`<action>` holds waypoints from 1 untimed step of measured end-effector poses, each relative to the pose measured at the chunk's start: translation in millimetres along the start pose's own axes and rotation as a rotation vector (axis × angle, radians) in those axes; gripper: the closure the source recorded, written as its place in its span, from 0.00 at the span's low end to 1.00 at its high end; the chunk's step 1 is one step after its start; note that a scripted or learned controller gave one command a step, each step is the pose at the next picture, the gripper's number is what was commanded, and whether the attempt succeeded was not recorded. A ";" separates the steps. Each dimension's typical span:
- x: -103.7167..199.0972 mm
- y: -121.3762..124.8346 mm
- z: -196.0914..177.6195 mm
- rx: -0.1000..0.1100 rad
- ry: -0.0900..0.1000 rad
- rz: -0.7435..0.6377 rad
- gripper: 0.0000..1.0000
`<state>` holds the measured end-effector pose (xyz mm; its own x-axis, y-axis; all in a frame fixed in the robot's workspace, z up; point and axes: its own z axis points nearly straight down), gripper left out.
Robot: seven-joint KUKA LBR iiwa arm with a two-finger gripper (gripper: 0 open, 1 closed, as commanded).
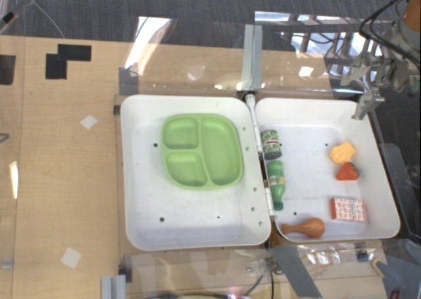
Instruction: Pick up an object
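one fixed overhead camera, slanted, both bins (197, 110)

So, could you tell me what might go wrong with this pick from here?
1. The green bottle and can lie tight against the right bin's left wall, so a finger may strike the wall.
2. The strawberry sits close to the yellow piece; a grasp could nudge both.
3. The gripper sits at the bin's far-right corner, so descending there risks hitting the rim.

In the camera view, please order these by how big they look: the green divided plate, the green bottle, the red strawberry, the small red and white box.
1. green divided plate
2. green bottle
3. red and white box
4. strawberry

The box and strawberry look close in size.
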<state>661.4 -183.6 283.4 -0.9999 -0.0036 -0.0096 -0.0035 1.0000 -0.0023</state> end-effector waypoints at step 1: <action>30.9 -20.1 159.9 -0.003 0.013 0.177 0.00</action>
<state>632.1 -204.2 123.2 -0.9849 0.1728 0.0033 0.1728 0.9849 0.0017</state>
